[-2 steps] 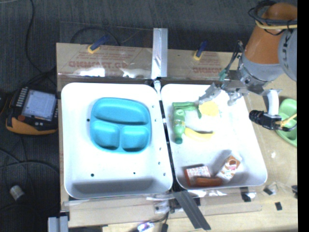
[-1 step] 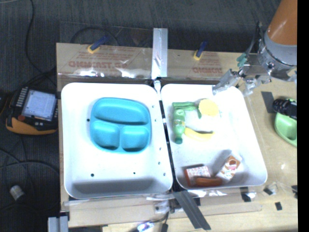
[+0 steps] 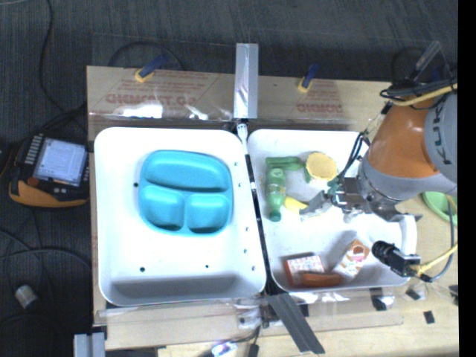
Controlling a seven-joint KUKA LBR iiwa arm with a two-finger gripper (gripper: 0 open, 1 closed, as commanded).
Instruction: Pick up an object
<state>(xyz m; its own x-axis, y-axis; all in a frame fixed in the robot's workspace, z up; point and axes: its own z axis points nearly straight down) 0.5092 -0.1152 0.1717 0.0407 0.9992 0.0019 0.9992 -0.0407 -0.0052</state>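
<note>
Tool hangs over your right bin by a green plastic bottle; its grip you cannot tell. A glossy blue three-compartment tray lies in the left bin.

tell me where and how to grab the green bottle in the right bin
Grip the green bottle across its slim middle, coming straight down. It lies flat, long axis running toward the camera, so the fingers would close left-right. Its left side is close to the bin wall, leaving little room there.

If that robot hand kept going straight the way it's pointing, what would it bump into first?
The hand points leftward over the right bin. Going straight on, it would likely meet the green bottle first, though a yellow piece lies nearer its tip; depth is hard to judge.
</note>
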